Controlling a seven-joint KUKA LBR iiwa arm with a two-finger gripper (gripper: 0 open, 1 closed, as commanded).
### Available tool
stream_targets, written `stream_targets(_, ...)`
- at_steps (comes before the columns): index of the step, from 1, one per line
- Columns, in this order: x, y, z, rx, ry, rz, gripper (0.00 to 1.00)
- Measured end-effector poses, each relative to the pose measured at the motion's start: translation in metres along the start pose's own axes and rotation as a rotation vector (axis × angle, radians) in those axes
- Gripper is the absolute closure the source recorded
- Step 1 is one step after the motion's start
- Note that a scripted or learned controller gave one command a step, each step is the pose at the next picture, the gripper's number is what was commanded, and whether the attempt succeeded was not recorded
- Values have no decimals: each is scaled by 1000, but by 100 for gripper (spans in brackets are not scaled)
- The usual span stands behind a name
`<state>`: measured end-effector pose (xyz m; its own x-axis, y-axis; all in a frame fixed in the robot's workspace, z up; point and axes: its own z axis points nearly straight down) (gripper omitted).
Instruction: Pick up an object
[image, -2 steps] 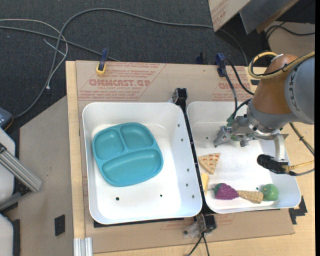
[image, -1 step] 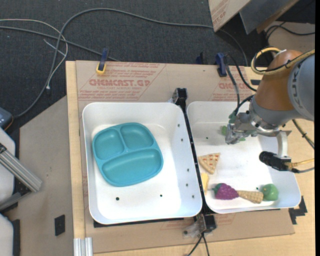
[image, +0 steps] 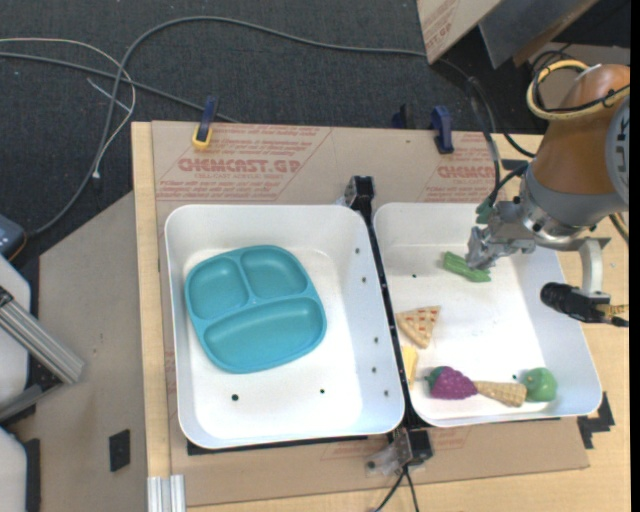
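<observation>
My jaws (image: 483, 250) hang over the green piece (image: 467, 266) in the right bin (image: 560, 350); their opening I cannot tell. An off-centre descent could nudge it aside.

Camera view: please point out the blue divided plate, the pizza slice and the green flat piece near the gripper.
blue divided plate (image: 256, 308), camera view, on its large lower compartment.
pizza slice (image: 420, 325), camera view, on its middle.
green flat piece (image: 463, 267), camera view, on its left half.

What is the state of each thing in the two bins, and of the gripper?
Teal plate: lying flat in left bin.
Green stick: lying flat in right bin, under the gripper.
Pizza slice: flat.
Grapes: on their side.
Cone: on its side.
Green ball: resting against the cone.
</observation>
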<state>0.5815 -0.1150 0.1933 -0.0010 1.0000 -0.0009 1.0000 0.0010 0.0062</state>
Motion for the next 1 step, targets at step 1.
stream_targets(1, -6, -7, -58, -1, 0, 1, 100)
